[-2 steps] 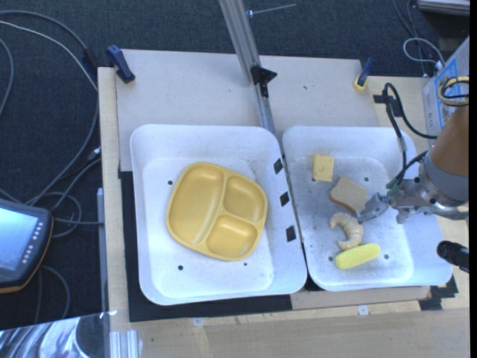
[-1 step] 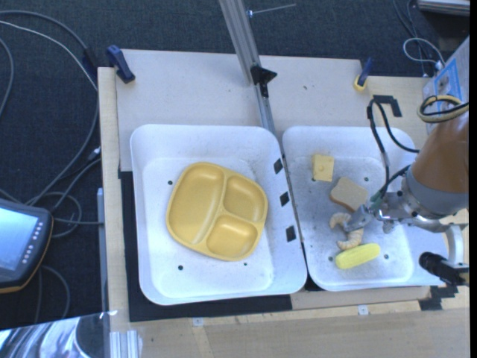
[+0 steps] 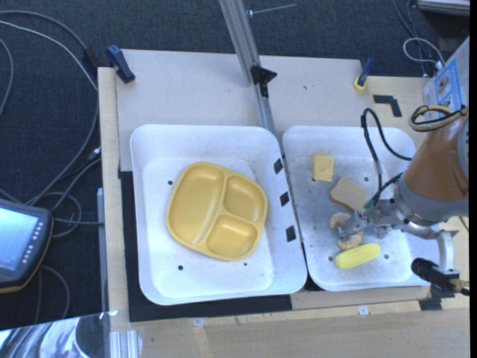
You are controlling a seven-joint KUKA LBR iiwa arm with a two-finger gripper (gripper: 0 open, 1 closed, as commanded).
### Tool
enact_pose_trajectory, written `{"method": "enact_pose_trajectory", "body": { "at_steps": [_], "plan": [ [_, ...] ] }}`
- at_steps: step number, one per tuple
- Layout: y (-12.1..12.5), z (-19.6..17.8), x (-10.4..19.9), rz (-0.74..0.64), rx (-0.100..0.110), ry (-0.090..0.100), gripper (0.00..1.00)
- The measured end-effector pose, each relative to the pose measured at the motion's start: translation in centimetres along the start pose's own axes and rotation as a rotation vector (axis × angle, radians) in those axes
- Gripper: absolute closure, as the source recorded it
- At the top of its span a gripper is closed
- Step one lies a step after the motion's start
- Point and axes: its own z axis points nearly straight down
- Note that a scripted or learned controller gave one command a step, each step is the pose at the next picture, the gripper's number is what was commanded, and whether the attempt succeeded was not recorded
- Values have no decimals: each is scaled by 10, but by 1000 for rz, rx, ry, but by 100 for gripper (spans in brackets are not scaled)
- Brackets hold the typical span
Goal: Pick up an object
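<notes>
The right bin (image 3: pixel 387 278) holds a pale yellow square block (image 3: pixel 323 167), a tan bread-like slice (image 3: pixel 348 193), a yellow corn cob (image 3: pixel 357 256) and a small beige lump (image 3: pixel 340 221). My gripper (image 3: pixel 355 227) is low in this bin, right over the beige lump, just below the slice and above the corn cob. The grey arm with its orange band (image 3: pixel 440 166) comes in from the right and hides the bin's right side.
The left bin (image 3: pixel 149 155) holds a yellow divided plate (image 3: pixel 216 211). A metal pole (image 3: pixel 242 28) slants down to the gap between the bins. Black cables (image 3: pixel 376 148) hang over the right bin. A blue clamp (image 3: pixel 119 62) sits at the bench's far left corner.
</notes>
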Motion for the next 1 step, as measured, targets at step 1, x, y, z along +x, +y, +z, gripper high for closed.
{"method": "enact_pose_trajectory", "body": {
  "at_steps": [1],
  "plan": [
    [1,-12,0,-1,-5,-1,100]
  ]
}}
